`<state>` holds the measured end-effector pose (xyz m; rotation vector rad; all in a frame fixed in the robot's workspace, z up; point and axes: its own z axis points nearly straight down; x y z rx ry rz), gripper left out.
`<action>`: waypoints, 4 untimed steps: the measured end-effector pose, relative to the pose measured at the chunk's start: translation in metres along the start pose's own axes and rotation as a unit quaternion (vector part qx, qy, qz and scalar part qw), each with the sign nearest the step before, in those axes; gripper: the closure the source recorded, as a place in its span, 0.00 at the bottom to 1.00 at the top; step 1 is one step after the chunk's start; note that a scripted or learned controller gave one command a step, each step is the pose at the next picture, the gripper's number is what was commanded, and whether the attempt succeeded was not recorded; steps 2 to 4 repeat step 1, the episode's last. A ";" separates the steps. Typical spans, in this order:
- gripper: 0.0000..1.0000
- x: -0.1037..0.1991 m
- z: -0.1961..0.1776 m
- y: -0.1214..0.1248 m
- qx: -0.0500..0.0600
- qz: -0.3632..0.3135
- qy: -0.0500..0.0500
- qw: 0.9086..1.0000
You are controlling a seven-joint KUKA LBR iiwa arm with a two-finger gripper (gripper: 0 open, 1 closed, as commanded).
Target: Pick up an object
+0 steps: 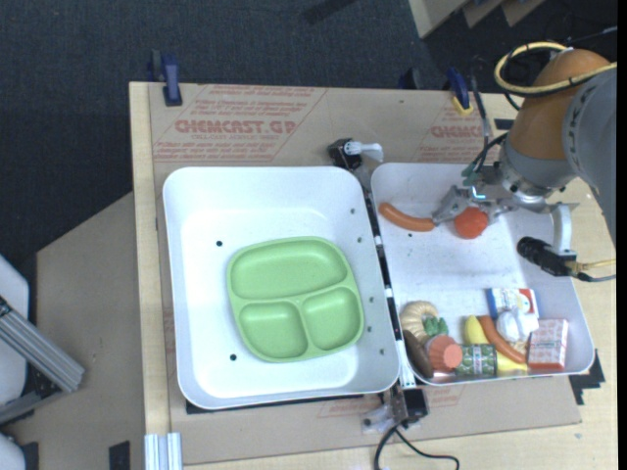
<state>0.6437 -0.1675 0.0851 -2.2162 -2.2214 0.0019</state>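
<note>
Gripper (466, 202): low in the right bin (549, 292); grip state cannot be told.
Bench (245, 125): brown board, dark carpet behind.
Red ball (471, 223): just beside the gripper.

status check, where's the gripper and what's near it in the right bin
Gripper low in right bin, far end. Tomato right at its tip, grip unconfirmed. Hot dog just left of it. Toy food pile at near end, apart.
</note>
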 end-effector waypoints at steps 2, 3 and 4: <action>1.00 -0.001 -0.011 0.001 -0.002 0.000 -0.001 1.000; 1.00 -0.001 -0.011 0.001 -0.002 0.000 -0.001 1.000; 1.00 -0.001 -0.011 0.001 -0.002 0.000 -0.001 1.000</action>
